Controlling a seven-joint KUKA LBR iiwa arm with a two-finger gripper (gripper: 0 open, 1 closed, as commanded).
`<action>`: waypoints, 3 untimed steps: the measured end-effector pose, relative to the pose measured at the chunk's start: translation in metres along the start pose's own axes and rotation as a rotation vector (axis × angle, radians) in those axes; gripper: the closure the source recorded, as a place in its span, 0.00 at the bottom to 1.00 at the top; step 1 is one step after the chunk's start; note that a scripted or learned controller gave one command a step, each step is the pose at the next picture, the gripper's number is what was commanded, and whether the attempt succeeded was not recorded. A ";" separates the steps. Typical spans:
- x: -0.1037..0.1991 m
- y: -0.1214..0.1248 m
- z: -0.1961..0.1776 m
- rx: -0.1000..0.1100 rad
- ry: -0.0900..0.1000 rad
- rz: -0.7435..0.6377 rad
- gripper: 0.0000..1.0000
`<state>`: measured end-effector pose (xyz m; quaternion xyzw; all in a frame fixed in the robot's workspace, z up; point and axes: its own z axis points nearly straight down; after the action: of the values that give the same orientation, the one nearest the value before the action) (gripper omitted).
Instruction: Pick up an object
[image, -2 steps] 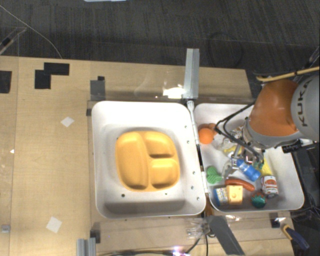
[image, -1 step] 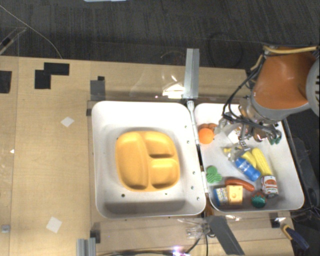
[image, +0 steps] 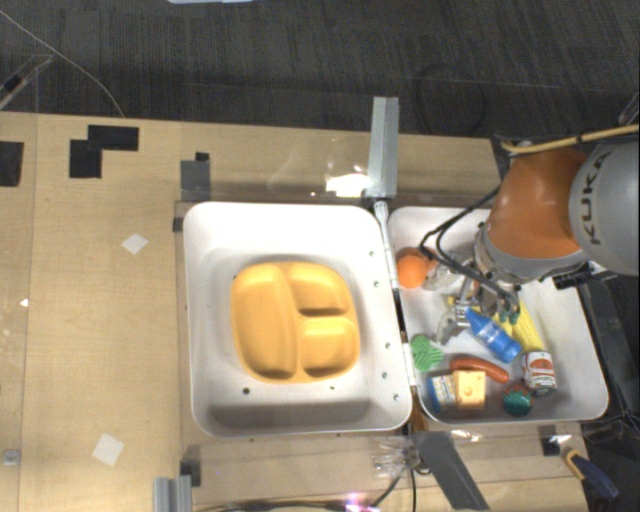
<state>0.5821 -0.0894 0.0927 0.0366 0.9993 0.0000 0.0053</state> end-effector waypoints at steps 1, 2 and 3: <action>-0.074 0.010 0.004 0.003 0.024 0.141 0.00; -0.082 0.010 -0.013 0.003 -0.013 0.138 1.00; -0.079 0.004 0.004 0.002 -0.004 0.050 1.00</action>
<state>0.6608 -0.0908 0.0897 0.0613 0.9981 -0.0009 0.0072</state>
